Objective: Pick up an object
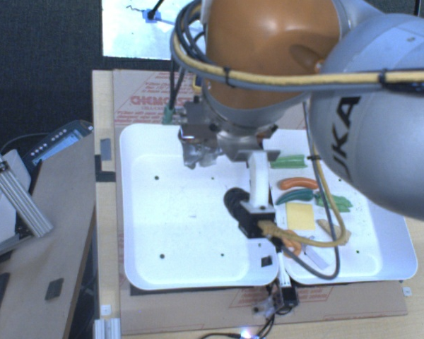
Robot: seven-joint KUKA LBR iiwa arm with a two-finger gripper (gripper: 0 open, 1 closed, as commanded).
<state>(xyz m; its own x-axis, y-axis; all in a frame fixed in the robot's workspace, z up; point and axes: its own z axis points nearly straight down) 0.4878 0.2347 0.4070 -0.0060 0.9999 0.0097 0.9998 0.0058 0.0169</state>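
Arm's orange band (268, 41) looms nearest. Claw (198, 158) hangs over left bin (148, 260); open or closed, cannot tell. Nothing visibly held. Yellow block (300, 216) and green piece (288, 162) lie to its right, likely unpicked.

Grey arm (389, 147), glossy orange band (268, 34), black lettering (352, 129)

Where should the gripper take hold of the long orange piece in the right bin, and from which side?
Probably at its middle, from straight above, closing across its narrow width. The orange piece lies flat, its length running left to right in the right bin. The upper green piece and lower green piece flank its long sides, so room is tight.
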